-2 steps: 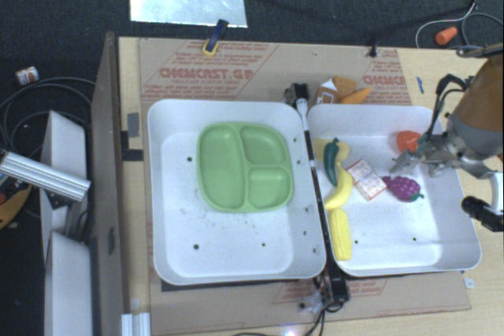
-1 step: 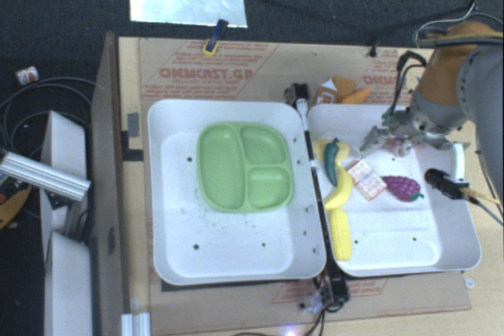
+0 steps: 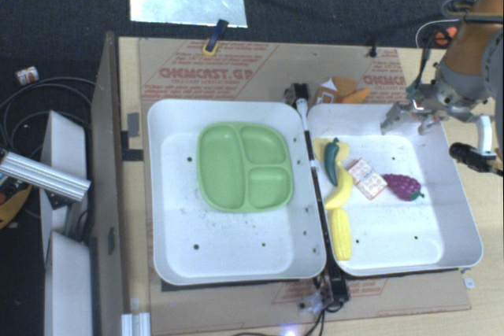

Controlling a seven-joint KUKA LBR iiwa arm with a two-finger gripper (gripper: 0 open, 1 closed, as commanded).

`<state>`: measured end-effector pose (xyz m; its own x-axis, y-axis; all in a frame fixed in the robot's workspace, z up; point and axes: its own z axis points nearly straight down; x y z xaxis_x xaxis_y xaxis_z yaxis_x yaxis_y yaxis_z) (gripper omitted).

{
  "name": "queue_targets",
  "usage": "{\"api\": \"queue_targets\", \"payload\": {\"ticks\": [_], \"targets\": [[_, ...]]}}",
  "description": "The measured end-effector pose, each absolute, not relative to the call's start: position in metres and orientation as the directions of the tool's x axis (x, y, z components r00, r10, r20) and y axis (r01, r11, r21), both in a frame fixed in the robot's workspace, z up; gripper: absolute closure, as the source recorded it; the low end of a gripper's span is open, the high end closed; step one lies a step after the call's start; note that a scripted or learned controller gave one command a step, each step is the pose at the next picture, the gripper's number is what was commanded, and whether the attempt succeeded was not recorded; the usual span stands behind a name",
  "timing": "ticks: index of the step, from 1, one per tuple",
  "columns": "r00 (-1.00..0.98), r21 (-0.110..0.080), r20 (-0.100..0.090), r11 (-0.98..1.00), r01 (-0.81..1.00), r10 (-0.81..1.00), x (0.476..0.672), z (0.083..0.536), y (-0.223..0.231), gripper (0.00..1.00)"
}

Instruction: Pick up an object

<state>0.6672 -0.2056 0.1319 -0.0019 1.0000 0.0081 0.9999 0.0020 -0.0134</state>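
While the arm leans in from the right, I see its gripper [image 3: 411,119] hovering over the far right corner of the right bin [image 3: 441,244], fingers spread apart with nothing between them. Below it, well apart from the fingers, lie the toys I could go for: a bunch of purple grapes [image 3: 403,186], a small pink-and-white packet [image 3: 366,178] just beside it, a yellow banana [image 3: 339,186] with a green chili pepper [image 3: 331,154] resting on it, and a corn cob [image 3: 340,233] nearer the front wall. A green divided plate [image 3: 243,168] sits in the left bin [image 3: 177,248].
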Motion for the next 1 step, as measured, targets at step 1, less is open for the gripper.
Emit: {"api": "queue_targets", "payload": {"ticks": [1], "targets": [[-0.003,-0.008,0.005,0.003,1.000,1.000,0.5894,0.0997,-0.1438,0.00]]}}
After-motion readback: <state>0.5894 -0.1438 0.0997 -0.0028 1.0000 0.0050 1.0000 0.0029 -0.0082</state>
